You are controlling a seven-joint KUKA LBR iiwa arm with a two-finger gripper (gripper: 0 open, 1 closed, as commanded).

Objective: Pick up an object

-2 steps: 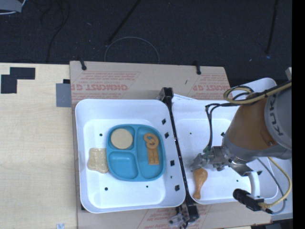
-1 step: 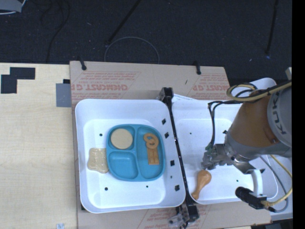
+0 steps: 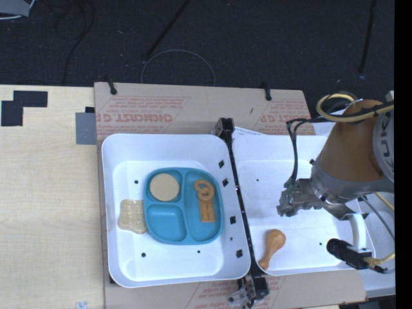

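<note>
In the right bin [image 3: 270,153], a tan wooden piece shaped like a drumstick [image 3: 271,246] lies near the front wall. My gripper [image 3: 288,206] hangs over the middle of that bin, a little behind and to the right of the drumstick, and nothing shows in it. The left bin [image 3: 122,153] holds a blue divided plate [image 3: 168,227]. On the plate, a round tan disc [image 3: 163,187] rests in the back-left section and a wooden key-shaped piece [image 3: 205,200] in the right section. A pale yellowish lump [image 3: 132,215] sits against the plate's left edge.
The grey and orange arm [image 3: 351,153] covers the right bin's right side. A black divider [image 3: 235,205] runs between the bins. Cardboard [image 3: 193,111] lies under and behind both bins, and the wooden bench [image 3: 45,205] extends to the left.
</note>
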